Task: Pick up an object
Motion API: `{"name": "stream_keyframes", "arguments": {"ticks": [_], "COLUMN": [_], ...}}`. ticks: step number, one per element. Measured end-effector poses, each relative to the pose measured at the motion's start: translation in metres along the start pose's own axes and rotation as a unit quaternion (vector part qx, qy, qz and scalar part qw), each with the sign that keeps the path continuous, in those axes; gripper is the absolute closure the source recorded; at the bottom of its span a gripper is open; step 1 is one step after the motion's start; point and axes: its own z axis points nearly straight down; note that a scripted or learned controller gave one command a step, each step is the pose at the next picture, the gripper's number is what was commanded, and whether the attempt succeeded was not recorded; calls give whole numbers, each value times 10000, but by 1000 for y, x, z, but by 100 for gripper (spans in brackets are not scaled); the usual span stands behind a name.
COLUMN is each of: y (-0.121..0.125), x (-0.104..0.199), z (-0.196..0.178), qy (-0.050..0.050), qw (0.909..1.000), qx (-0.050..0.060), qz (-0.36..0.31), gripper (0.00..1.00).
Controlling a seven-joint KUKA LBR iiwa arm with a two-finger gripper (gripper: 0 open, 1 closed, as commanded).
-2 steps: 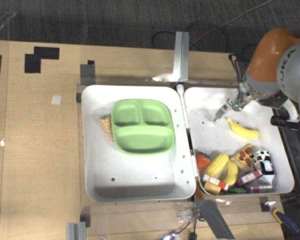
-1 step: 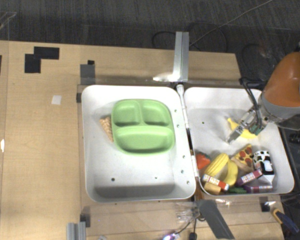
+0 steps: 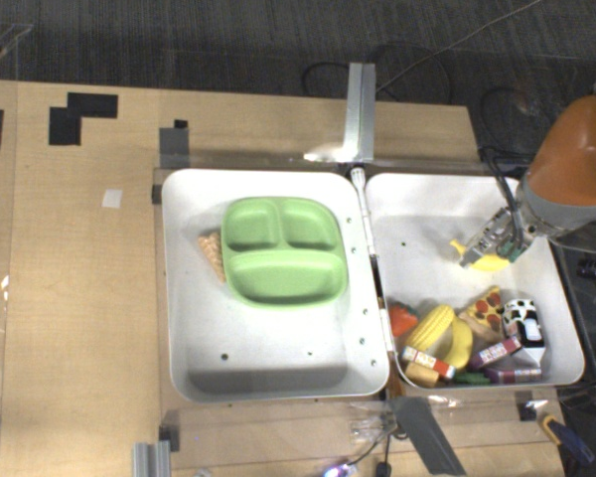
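Observation:
My gripper (image 3: 494,249) hangs low over the back right part of the right bin (image 3: 417,207). A small yellow object (image 3: 485,262) lies right at its tip, touching or just under it; whether it is gripped I cannot tell. Along the right bin's front edge lies a pile of toys: a red pepper (image 3: 402,319), a yellow corn cob (image 3: 429,328), a banana (image 3: 461,344), a pizza slice (image 3: 487,310) and a black-and-white figure (image 3: 523,322).
A green divided plate (image 3: 283,249) lies in the left bin (image 3: 194,346), with a tan waffle-like piece (image 3: 212,254) poking out under its left edge. A metal rail (image 3: 371,266) separates the two bins. The orange-banded arm (image 3: 574,167) rises at the right.

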Motion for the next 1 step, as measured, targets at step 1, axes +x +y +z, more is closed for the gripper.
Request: {"name": "stream_keyframes", "arguments": {"ticks": [1], "y": [49], "x": [-19], "z": [-78], "qy": [57], "qw": [9965], "qx": [57], "qz": [831], "gripper": [100]}}
